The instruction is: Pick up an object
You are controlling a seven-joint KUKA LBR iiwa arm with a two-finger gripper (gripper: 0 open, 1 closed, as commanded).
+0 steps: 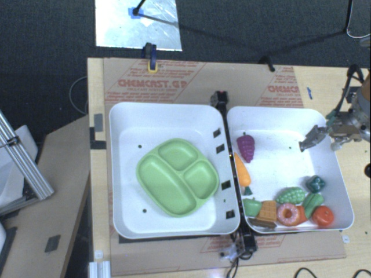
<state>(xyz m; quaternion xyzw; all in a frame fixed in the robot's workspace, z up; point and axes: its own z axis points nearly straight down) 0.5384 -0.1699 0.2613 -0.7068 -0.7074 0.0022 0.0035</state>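
Several plastic toy foods (290, 208) are crowding the right white bin's (272, 123) near corner, so the empty, open-fingered gripper (308, 142), hovering well apart, is risking a glancing, slipping pinch between neighbours.

Both bins, the left bin (124, 155) and the right bin (272, 120), look like smooth white plastic. The green plate (177, 177) is smooth and a bit shiny. The toy tomato (323, 215) and donut (288, 214) look like glossy plastic. The board (191, 80) underneath looks like dull brown cardboard. The square sheet (138, 16) shines like metal.
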